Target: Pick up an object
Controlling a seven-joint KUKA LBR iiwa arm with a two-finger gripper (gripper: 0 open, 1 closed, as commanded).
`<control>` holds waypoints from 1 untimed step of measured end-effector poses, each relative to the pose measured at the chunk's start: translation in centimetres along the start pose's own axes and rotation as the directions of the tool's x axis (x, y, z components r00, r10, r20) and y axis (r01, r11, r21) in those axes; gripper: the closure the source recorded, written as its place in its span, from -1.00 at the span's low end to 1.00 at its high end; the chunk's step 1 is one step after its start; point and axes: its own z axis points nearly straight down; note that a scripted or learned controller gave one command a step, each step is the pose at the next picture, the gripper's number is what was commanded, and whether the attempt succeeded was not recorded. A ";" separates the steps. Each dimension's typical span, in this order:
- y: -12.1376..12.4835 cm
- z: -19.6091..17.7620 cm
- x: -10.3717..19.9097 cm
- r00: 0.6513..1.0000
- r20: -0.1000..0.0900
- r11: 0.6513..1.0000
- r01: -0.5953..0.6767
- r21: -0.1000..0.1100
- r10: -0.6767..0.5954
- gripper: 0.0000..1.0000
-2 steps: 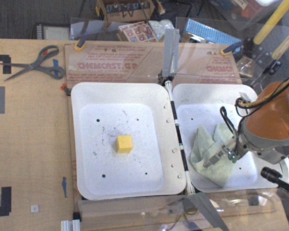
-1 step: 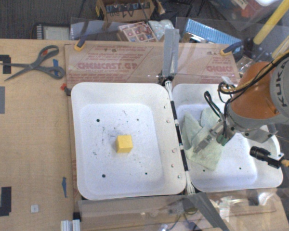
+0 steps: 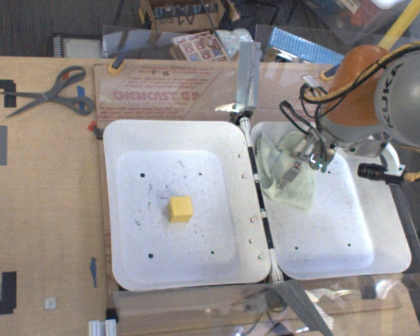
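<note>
Nearest, along the near edge of the table [image 3: 42,187]: two shallow white bins side by side, rims almost touching at the middle seam. Left bin [image 3: 115,187]: floor speckled with dark marks, one small yellow block [image 3: 180,209] lying flat near its centre, apart from every wall. Right bin [image 3: 378,257]: pale green cloth [image 3: 301,191] crumpled in the far left corner, close against the wall by the seam, part of it bunched upward. Grey arm [image 3: 406,96] with orange band reaching in from the right, over the far side of the right bin, black cables looped around the wrist. Gripper [image 3: 288,178] slanted down and to the left, tip down on the cloth, on or just above its surface. Open or closed: cannot tell, tip too small and dark against the folds. Nothing seen lifted clear of the bin. Yellow block well apart from the gripper, across the seam. Beyond the bins, flat on the table: sheet of brown cardboard [image 3: 161,96] with red lettering, reading reversed. Far left on the table: scissors [image 3: 56,95] with grey and red handles, blades pointing left. Upright grey metal strip [image 3: 248,75] at the far end of the seam between the bins.
</note>
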 end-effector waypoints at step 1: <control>-2.7 -0.1 4.4 0.998 0.001 0.998 -0.068 -0.002 0.068 -1.00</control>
